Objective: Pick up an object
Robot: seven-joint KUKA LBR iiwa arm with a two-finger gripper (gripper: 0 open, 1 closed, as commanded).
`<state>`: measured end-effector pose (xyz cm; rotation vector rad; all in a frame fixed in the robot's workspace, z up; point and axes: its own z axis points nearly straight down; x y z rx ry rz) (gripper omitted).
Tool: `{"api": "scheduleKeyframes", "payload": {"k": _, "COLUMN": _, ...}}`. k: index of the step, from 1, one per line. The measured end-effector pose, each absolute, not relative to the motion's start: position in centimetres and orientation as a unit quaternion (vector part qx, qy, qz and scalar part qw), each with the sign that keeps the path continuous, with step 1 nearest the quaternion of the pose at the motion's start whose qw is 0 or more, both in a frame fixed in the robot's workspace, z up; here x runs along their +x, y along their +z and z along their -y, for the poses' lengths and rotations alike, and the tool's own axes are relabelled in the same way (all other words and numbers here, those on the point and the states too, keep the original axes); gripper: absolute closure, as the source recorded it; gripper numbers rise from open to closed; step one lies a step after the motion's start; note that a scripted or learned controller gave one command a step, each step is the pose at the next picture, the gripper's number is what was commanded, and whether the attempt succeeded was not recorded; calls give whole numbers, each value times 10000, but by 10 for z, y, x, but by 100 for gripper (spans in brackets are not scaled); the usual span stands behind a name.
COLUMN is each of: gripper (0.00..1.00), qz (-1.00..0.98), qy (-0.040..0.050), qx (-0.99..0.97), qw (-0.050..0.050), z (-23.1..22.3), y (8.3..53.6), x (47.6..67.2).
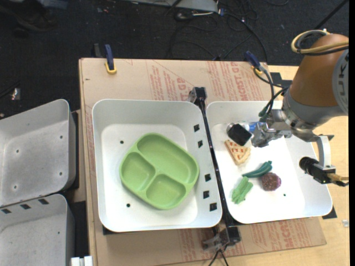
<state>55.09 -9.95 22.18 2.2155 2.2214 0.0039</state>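
Camera view: the black two-finger gripper [239, 133] is seen low in the right white bin [310, 204], just above a tan pizza-slice toy [237, 151]; whether it is parted or closed cannot be told. Below the slice, a green leafy toy [242, 189] and a dark red round toy [270, 181] are seen.

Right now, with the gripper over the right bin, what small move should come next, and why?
Probably a short descent: the gripper hovers at the pizza slice in the right bin, and nothing shows between its fingers. The green toys and the purple piece lie farther off.
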Motion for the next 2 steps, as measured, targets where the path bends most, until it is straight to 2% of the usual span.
{"api": "scheduleKeyframes", "payload": {"k": 2, "gripper": 100, "qz": -7097, "qy": -2, "qx": 7045, "qw": -8, "z": -14, "y": 219, "x": 565}}
